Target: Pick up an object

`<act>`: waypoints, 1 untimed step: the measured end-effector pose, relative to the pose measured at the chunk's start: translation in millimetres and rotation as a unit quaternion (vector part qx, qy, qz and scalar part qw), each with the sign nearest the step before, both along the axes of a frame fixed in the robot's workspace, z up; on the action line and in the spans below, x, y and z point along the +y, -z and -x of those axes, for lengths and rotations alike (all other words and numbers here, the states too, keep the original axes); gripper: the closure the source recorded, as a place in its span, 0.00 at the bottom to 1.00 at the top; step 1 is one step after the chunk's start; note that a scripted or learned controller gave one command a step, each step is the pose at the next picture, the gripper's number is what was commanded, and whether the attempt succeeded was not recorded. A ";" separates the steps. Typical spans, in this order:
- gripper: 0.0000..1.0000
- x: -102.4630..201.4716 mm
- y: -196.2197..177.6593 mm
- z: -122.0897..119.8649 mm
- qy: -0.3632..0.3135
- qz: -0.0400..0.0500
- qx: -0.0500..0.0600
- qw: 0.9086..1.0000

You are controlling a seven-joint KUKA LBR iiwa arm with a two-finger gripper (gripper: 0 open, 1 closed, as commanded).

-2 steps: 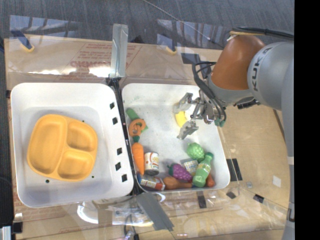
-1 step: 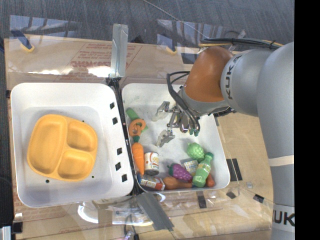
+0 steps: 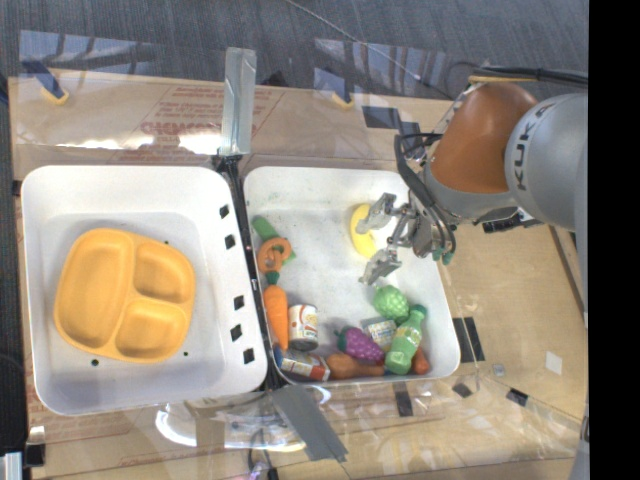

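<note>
Along the right bin's [image 3: 330, 183] near wall lie a green bottle [image 3: 404, 344], purple grapes [image 3: 362, 345] and a small can [image 3: 303, 323]. Farther back the gripper [image 3: 381, 237] hangs with fingers spread wide, holding nothing; the yellow lemon [image 3: 364, 225] sits just beside its far finger

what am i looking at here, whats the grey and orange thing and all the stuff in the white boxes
This is one camera fixed above a bench, looking down at a slant. The grey and orange thing is a robot arm reaching in from the right. Its tip is a two-finger pincer, open, hovering over the right bin beside a yellow toy; nothing sits between its fingers. That bin holds toy food: a carrot, a small can, purple grapes, a green bottle and more. The left bin holds a yellow divided plate. The job is to pick up an object.
</note>
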State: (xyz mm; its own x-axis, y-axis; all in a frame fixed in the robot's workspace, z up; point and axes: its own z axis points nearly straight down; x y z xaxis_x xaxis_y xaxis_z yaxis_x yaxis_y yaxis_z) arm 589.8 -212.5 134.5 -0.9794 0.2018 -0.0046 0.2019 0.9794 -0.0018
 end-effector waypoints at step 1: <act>0.00 3.5 40.6 45.5 -0.046 0.000 0.000 0.999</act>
State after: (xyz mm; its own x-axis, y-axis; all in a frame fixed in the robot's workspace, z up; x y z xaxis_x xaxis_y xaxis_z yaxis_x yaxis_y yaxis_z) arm 544.3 -209.0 93.9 -0.9938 0.1112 -0.0040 0.1112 0.9938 -0.0009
